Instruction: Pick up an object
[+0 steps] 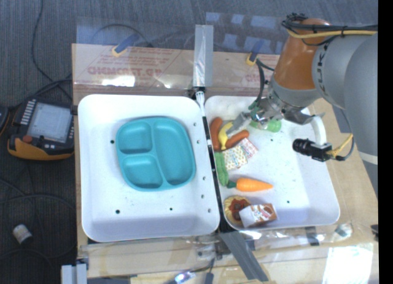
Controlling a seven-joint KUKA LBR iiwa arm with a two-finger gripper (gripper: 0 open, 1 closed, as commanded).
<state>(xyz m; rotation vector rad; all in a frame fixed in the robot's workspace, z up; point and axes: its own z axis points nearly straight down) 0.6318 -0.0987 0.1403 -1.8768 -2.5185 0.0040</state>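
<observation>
In the right bin [307,184], my gripper [263,115] hangs low at the far left part, under the orange wrist band. A green object [274,126] lies right beside its tip. Just left of it sit a hot dog [236,138], a yellow banana [225,130] and another sausage [215,130]. A patterned packet [239,154] lies below them, and an orange carrot [253,185] nearer the front. A cookie with a red-and-white packet [249,213] rests at the front left corner. A green cucumber [221,169] lies along the left wall.
The left bin [98,197] holds a teal divided plate [155,153]. A black cable fitting [310,148] juts from the arm over the right bin. A handheld pendant [40,129] lies on the floor at left.
</observation>
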